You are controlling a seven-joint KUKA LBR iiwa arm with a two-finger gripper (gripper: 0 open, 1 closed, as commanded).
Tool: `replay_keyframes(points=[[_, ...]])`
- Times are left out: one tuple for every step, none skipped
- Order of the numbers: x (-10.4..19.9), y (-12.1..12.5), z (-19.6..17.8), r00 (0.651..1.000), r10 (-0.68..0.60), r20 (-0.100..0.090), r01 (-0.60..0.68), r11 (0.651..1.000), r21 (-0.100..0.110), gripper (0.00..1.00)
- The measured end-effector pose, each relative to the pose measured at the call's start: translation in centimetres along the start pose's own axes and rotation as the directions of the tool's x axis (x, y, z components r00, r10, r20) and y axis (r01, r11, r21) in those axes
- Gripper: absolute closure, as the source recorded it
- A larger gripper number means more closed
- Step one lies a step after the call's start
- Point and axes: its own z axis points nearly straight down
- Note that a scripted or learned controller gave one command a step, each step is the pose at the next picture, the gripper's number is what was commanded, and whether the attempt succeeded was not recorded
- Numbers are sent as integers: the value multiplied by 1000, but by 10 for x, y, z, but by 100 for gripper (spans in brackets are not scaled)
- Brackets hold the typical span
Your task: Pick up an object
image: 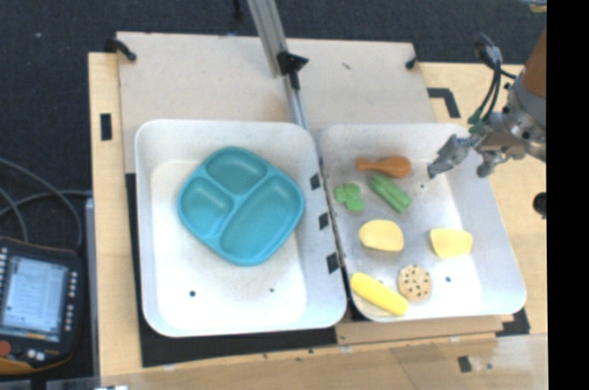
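Apparently two-finger gripper (465,157) hung spread, unladen, near brown plastic drumstick (386,165); I judged drumstick light, rigid, slick; grip narrow shank.

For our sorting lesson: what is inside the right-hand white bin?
In the right bin: a drumstick, two green pieces, two yellow pieces, a corn cob, a cookie. Whatever lies beneath them is covered.

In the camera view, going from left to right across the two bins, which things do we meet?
Blue divided plate → green broccoli piece → brown drumstick → round cookie → yellow piece → gripper.
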Motion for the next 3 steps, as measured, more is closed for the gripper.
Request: replay_keyframes(points=[[0, 0, 0, 1000, 0, 0, 0, 1000, 0, 0], [-11, -2, 49, 1000, 5, 2, -5, 1000, 5, 0], [-18, 0, 94, 1000, 5, 2, -5, 1000, 5, 0]])
